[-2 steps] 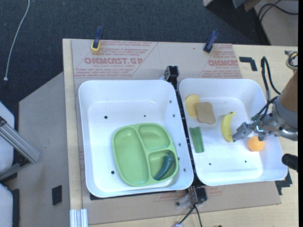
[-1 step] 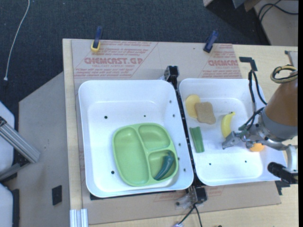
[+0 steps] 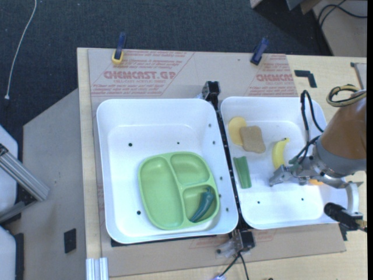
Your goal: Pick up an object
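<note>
Camera view: fixed overhead, slanted, both bins in frame.
Claw (image 3: 278, 177): low inside right bin (image 3: 274, 212), reaching in from right; finger spacing cannot be told at this res. Tip sits just below banana, nothing visibly held.
Arm (image 3: 344, 139): grey metal w/ orange band, black cables looped above wrist.
Banana (image 3: 280, 151): yellow, curved, smooth; right bin, just above claw.
Brown piece (image 3: 253, 138): flat, tan, roughly square, matte; overlaps yellow round item (image 3: 236, 129).
Green block (image 3: 242, 171): long, rectangular, near bin's left wall.
Left bin (image 3: 116, 121): shallow white plastic, rounded corners.
Tray (image 3: 169, 185): light green plastic, 3 compartments; dark teal curved pepper-like item (image 3: 202, 205) in lower-right compartment.
Surface (image 3: 175, 69): board w/ red printed film, clamped at rear.
</note>
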Motion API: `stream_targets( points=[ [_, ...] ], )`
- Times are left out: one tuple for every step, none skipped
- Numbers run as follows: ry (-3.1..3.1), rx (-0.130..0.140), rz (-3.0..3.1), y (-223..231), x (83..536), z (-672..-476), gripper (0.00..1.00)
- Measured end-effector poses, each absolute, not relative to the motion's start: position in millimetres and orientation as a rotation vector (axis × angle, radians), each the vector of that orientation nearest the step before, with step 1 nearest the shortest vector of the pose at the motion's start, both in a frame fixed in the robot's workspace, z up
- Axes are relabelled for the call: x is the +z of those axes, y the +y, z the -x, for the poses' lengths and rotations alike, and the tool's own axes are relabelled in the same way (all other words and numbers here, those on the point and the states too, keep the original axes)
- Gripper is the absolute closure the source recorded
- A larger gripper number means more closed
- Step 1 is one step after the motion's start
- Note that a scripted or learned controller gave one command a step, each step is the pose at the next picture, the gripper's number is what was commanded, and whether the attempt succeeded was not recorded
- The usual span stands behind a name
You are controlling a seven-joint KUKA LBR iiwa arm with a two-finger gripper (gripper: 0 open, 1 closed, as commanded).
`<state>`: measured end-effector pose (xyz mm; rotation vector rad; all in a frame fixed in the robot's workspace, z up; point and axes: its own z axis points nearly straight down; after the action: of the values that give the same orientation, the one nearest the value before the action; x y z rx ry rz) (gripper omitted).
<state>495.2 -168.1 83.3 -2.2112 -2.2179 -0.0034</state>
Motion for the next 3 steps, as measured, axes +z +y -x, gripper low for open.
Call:
stream_targets(
  points=[
    [-2.219, -0.001, 2.221, -171.4, 94.9, -495.5, 1.00],
    [-2.228, -0.004, 2.226, -171.2, 157.2, -491.9, 1.00],
    [-2.229, -0.004, 2.224, -167.4, 200.9, -493.1, 1.00]
  ],
)
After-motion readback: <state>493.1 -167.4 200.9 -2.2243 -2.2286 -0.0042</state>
